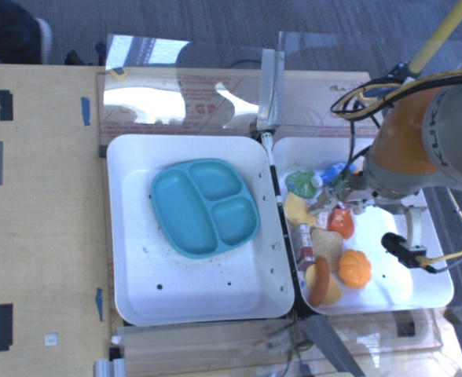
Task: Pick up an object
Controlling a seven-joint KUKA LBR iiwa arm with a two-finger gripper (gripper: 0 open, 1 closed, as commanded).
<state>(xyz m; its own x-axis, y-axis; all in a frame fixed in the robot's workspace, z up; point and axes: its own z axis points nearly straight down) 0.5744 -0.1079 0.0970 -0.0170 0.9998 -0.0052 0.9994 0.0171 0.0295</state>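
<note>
A teal three-compartment plastic plate (206,207) lies in the left shallow white bin (137,285). Behind that bin stands a clear plastic panel (180,85); to its left stretches a tan wooden bench top (38,210) marked with blue tape strips (85,110).

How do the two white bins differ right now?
The left bin holds one teal divided plate; the right bin holds a crowded pile of toy food, including an orange and a tomato. The arm hangs over the right bin, not the left. Both are shallow, white, side by side.
</note>
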